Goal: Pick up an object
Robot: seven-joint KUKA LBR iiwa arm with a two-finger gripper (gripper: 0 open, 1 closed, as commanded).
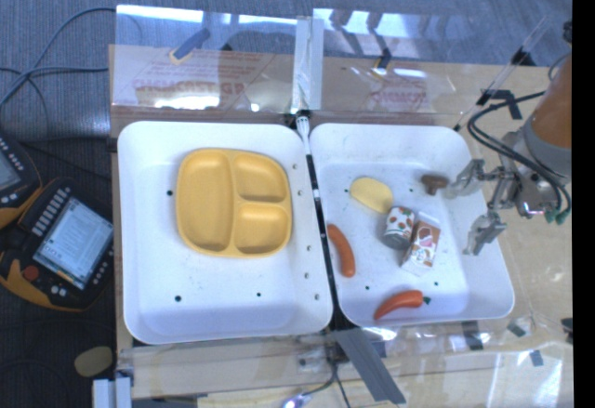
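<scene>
The right bin [483,304] holds several small items: a pale yellow slice [372,194], a small brown lump [434,181], a printed can [398,225], a red and white carton [423,245], an orange sausage [343,249] and a red-orange pepper [400,304]. My gripper [472,207] hangs over the bin's right edge, to the right of the can and carton. It is open, one fingertip near the brown lump and the other by the bin's right wall. Nothing sits between its fingers.
The left bin [149,304] carries a yellow divided plate [234,201]. Black cables [497,109] loop from the arm above the right bin's far corner. A handheld controller [56,239] lies off the bench to the left.
</scene>
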